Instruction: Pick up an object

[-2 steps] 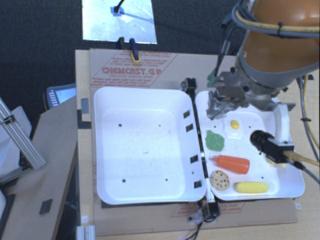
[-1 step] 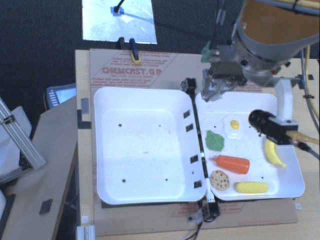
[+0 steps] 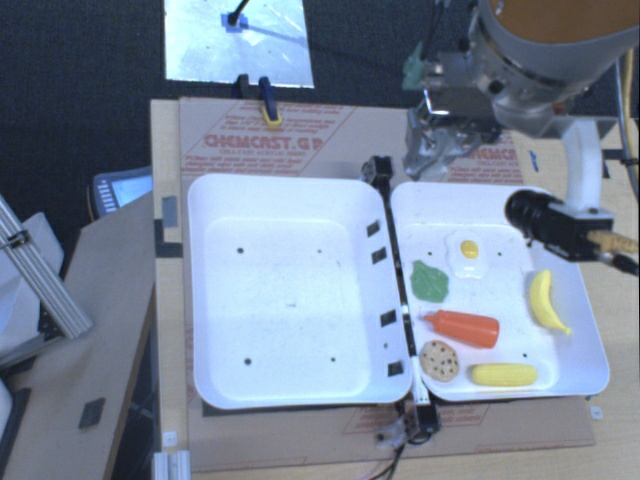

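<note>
Six toy foods lie in the right bin [image 3: 590, 363], all below the gripper [image 3: 432, 153] at its far edge; nothing sits visibly in its grasp.

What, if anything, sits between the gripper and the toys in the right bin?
Nothing visible does. The gripper hangs above the right bin's far edge, with open space down to the fried egg, green leaf and carrot.

Only legible text: "CHEMCAST GP" in red on the brown sheet [image 3: 262, 133] under the bins, upper middle of frame. Same print, upper right, is partly hidden.
</note>
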Controlling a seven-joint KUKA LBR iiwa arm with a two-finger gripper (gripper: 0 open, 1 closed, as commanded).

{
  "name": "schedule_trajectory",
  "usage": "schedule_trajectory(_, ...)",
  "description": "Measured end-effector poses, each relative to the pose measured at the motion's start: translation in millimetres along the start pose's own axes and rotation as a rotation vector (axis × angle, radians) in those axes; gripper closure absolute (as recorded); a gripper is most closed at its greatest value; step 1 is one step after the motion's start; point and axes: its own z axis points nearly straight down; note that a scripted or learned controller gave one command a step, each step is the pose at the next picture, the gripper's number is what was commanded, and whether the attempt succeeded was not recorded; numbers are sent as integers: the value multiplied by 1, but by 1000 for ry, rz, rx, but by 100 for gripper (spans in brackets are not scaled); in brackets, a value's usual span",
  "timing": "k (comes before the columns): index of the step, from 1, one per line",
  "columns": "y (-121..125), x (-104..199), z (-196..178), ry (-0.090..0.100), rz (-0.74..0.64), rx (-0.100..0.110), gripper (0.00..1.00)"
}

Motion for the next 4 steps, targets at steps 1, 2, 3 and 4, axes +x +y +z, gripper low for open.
schedule_trajectory(1,5,-42,138,-6,9,17,100)
schedule_trajectory(2,-1,9,56,2,-4,-3,100)
schedule_trajectory(3,-1,21,148,-4,1,13,100)
schedule_trajectory(4,-1,-1,168,-3,5,7,100)
